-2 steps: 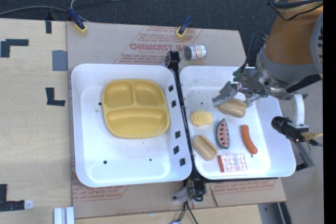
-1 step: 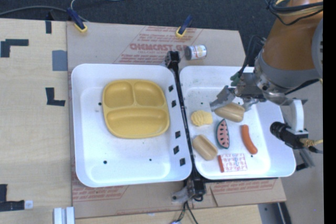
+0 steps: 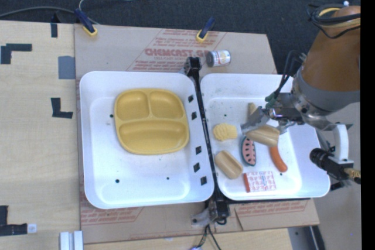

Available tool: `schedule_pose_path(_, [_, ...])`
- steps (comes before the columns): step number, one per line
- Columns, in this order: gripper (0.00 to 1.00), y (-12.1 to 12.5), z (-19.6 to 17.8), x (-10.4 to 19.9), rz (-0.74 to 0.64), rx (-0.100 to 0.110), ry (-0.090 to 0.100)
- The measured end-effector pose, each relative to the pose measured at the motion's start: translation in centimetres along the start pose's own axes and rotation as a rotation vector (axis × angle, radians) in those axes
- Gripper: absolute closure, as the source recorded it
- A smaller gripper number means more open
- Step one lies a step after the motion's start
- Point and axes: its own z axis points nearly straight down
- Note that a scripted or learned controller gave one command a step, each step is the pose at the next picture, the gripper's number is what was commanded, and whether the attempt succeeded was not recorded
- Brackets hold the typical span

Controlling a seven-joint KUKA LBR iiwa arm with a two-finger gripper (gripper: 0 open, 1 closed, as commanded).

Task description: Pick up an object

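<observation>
Nearest the lower edge of the right bin (image 3: 316,187) lies a small red-and-white printed card (image 3: 259,181), flat on the white floor. Just beyond it, a tan bread roll (image 3: 228,164) sits close to the divider, with a watermelon slice (image 3: 249,151), red with dark seeds and a green rind, standing beside it. To the right of the slice, an orange carrot-like piece (image 3: 278,159) lies at a slant. A second tan, sausage-shaped bun (image 3: 265,136) rests a little farther in, touching the upper end of the watermelon slice. Left of it sits a ridged yellow piece (image 3: 225,132) like a short corn cob. A small pale piece (image 3: 252,108) lies beyond these.

Over the bun, the gripper (image 3: 262,119) comes in from the right under the grey and orange arm (image 3: 331,67); its dark metal parts hang just above the bun, and I cannot tell whether it is spread or closed, or whether it grasps anything.

Across the divider, the left bin (image 3: 94,143) holds one yellow divided plate (image 3: 152,120) with three compartments, lying flat toward the bin's far half.

Beyond both bins, a small clear bottle (image 3: 221,57) lies on the cardboard sheet (image 3: 117,47), which two yellow-and-blue clamps (image 3: 86,22) pin at its far edge.
</observation>
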Motion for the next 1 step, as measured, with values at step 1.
schedule_pose_path(1, [1.0, -0.01, 0.96, -1.41, 0.001, 0.001, -0.001])
